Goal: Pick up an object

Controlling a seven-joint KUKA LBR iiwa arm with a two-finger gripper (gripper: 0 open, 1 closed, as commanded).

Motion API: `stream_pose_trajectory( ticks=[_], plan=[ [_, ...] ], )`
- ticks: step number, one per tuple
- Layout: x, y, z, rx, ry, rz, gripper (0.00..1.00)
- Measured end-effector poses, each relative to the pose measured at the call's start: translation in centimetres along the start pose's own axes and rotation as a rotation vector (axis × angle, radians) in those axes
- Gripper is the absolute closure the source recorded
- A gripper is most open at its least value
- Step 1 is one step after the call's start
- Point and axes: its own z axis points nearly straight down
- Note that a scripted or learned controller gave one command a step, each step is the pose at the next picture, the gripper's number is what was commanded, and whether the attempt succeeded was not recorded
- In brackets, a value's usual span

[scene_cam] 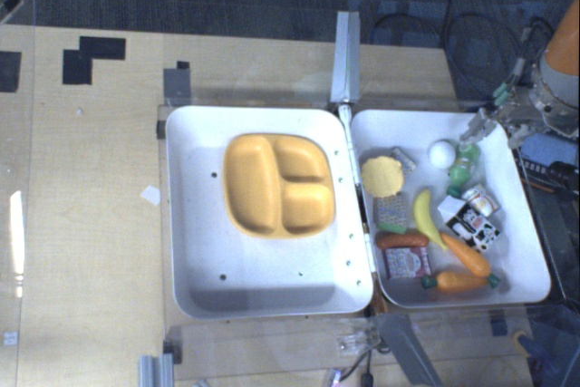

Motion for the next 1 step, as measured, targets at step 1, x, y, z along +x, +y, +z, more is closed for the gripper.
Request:
stream_pose_trajectory(
  ticks=[1],
  plan=[
    [-0.53,-3.7,12.09,-0.005,-0.002,-0.285,0.0]
  ],
)
